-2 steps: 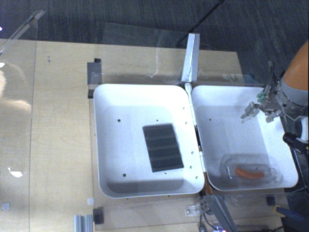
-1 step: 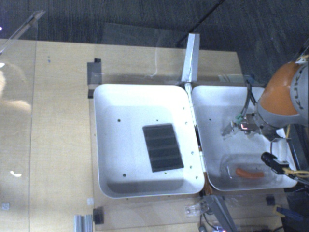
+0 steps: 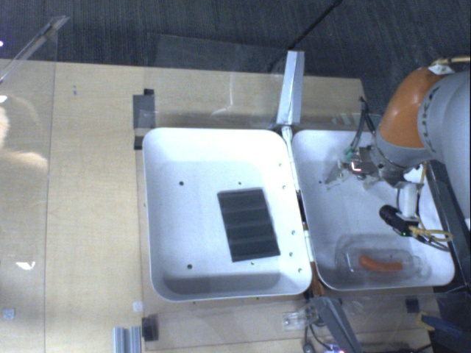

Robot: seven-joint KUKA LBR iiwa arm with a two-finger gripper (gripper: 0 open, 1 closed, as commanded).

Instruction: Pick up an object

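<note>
While carpet looks dark, bench [image 3: 81, 219] bears bins [image 3: 169, 153].

Wooden bench [image 3: 88, 219] under two white bins [image 3: 165, 271]

No legible text, label or number anywhere.

Grey arm [image 3: 449, 116], orange band, black and yellow wrist cables.
</note>
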